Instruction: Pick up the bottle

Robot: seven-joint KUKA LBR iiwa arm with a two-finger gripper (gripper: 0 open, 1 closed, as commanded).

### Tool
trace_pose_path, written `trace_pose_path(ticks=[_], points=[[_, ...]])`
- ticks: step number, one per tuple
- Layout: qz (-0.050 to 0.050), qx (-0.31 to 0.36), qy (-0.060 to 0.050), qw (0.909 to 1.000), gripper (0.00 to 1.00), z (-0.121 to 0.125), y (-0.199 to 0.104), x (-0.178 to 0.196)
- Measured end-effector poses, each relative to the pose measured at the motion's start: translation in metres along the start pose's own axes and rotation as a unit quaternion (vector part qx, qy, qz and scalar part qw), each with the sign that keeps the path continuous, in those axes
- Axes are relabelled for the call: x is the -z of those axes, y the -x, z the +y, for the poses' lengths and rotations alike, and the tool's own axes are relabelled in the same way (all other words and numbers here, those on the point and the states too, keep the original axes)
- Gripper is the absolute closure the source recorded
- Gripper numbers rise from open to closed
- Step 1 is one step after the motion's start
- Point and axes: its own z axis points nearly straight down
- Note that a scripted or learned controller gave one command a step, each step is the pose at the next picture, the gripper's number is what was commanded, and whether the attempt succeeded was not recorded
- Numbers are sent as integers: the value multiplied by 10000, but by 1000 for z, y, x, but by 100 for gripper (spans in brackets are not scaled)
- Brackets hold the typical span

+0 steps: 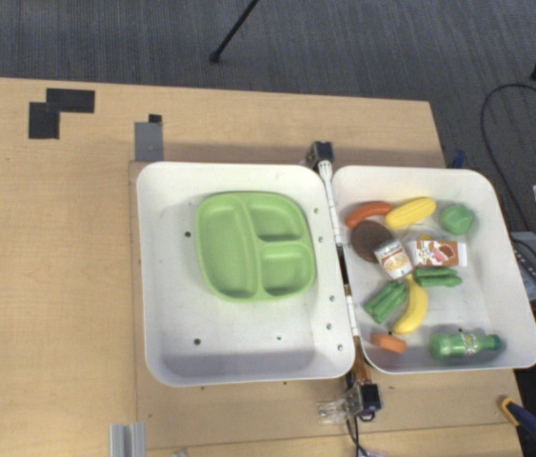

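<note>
I judge the bottle (465, 346) light, rigid toy plastic, smooth enough to slip, so I would close across its round body mid-length rather than at the narrower neck (it may roll). It is green with a label band, lying on its side in the right bin (496, 198), front corner, just beside a yellow banana (412, 309). The jaws' state I cannot tell.

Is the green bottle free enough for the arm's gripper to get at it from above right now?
Probably yes. The green bottle lies on its side by the right bin's near wall, uncovered; that wall may crowd one finger.
</note>
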Motion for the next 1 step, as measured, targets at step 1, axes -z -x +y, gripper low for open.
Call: trace_pose_path(ticks=[1], points=[[5,-1525,-47,9883,100,-7,-33,-97]])
